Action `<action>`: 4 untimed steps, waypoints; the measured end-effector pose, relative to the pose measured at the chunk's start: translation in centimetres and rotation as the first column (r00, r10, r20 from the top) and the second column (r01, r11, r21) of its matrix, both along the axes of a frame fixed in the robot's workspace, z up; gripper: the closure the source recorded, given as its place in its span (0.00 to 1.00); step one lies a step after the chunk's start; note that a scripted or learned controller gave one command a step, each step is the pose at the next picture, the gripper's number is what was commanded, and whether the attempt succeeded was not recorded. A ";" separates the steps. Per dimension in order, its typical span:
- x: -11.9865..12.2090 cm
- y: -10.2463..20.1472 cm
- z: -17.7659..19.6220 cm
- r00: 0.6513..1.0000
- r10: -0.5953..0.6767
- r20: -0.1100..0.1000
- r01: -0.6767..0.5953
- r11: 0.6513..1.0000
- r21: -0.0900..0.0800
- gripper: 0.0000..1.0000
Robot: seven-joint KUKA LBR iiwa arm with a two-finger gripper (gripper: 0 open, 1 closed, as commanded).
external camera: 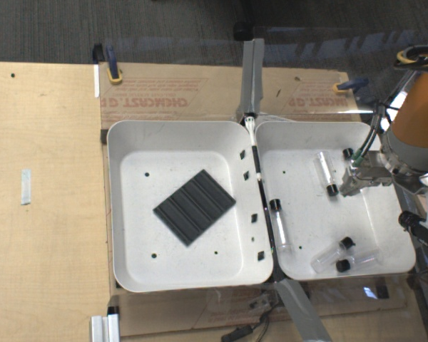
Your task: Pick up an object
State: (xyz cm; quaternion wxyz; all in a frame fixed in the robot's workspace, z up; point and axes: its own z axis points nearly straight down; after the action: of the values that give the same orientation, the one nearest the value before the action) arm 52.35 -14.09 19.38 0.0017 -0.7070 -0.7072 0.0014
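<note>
**Desk:** What is your hand doing over the bins?

**Arm:** My gripper (355,179) hangs low over the right bin (385,135), reaching in from the right. Whether it is open or closed, I cannot tell from this angle, and I see nothing clearly held in it. It sits just beside a clear tube (326,174) with a black cap that lies near the bin's middle.

**Desk:** Count the contents for me.

**Arm:** Two shallow white bins, side by side, smooth plastic with rounded corners. The right one holds four clear, slender tubes, each tipped in black: the one by my gripper, a second tube (278,223) along the left wall, and a pair (342,256) lying close together near the front edge. The left bin (128,148) holds a single dark grey slab (195,206), flat, rectangular, ribbed with parallel grooves and turned at a diagonal near the middle.

**Desk:** And around them?

**Arm:** Brown cardboard (171,95) under both bins, pale wooden board (43,191) to the left, grey carpet (93,13) at the far side.
</note>
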 end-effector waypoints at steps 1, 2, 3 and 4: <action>-0.9 -1.2 -10.2 1.000 0.029 0.002 -0.029 1.000 0.000 0.00; 4.4 -6.8 -10.2 0.988 0.152 0.005 -0.152 0.988 0.002 0.00; 13.6 0.6 -3.3 0.988 0.157 0.006 -0.157 0.988 -0.002 0.00; 10.2 -3.4 -8.5 0.977 0.213 0.005 -0.213 0.977 -0.002 0.00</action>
State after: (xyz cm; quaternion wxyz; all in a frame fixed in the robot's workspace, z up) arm 62.51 -17.51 10.89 -0.0007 -0.6271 -0.7789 0.0002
